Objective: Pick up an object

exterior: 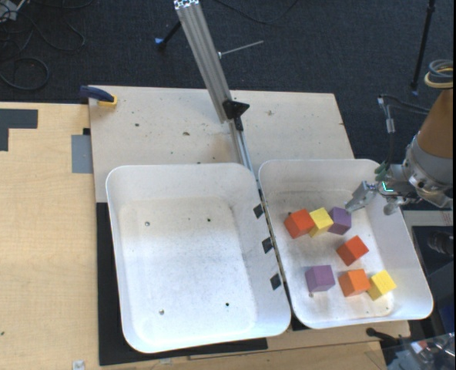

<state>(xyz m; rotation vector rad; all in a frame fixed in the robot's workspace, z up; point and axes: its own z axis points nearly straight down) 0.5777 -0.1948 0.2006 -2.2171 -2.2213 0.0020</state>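
Observation:
The right bin [320,172] holds several small cubes. An orange cube [298,223], a yellow cube [321,220] and a purple cube [340,220] sit in a touching row near its middle. Below them lies a red-orange cube [353,249]. Nearer the front are a purple cube [319,278], an orange cube [354,282] and a yellow cube [382,284]. My gripper [373,202] hangs over the bin's right rear part, just up and right of the purple cube in the row. It is open with nothing between its fingers.
The left bin [182,253] lies beside the right one, with a divider and black clips [265,243] between them. A slanted aluminium bar [209,60] rises behind the bins. A blue-and-yellow clamp [98,95] sits at the bench's far left corner.

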